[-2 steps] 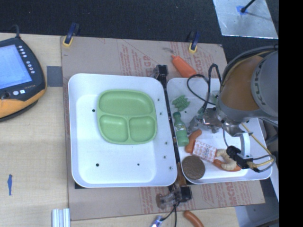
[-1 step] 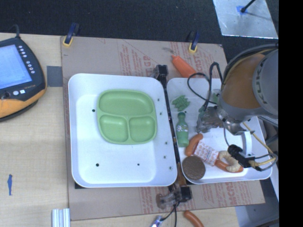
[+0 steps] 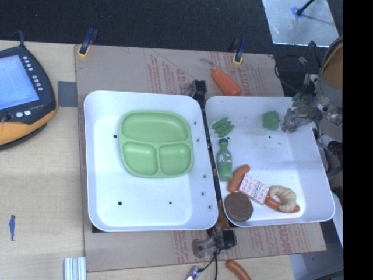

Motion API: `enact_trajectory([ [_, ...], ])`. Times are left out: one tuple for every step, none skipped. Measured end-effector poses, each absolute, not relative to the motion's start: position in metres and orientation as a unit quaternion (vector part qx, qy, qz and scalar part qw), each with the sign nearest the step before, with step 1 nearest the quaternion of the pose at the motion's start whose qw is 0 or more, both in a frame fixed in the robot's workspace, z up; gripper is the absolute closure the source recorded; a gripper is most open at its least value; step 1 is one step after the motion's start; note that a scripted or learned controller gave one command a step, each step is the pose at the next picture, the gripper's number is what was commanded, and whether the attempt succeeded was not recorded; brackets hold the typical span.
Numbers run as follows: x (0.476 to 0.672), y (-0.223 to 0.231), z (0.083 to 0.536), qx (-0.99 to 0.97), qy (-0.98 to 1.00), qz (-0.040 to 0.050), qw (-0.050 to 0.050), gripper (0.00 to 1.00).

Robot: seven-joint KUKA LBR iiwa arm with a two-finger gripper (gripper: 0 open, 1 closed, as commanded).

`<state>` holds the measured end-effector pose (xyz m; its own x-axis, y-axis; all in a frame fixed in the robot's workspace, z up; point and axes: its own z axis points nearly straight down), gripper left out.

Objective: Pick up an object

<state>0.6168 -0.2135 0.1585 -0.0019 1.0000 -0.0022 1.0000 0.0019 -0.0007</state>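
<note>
Divided plate (image 3: 156, 143) sat in L bin (image 3: 99, 174); R bin (image 3: 303, 174) at 3 o'clock held bottle (image 3: 224, 159), cookie (image 3: 238, 207) at 6.

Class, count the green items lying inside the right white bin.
3: a leafy green toy at its left edge, a green bottle below, a green block near the gripper.

Small toys (image 3: 245, 179) in right bin (image 3: 315, 174)
</note>
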Motion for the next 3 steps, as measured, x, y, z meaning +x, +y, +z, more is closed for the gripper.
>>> enact_trajectory([
  [0.617, -0.213, 0.158, 0.706, 0.708, -0.0009, 0.000, 0.00],
  [0.656, -0.196, 0.117, 0.706, 0.709, -0.0010, -0.001, 0.00],
  [0.653, -0.198, 0.126, 0.704, 0.710, -0.0063, -0.006, 1.00],
])
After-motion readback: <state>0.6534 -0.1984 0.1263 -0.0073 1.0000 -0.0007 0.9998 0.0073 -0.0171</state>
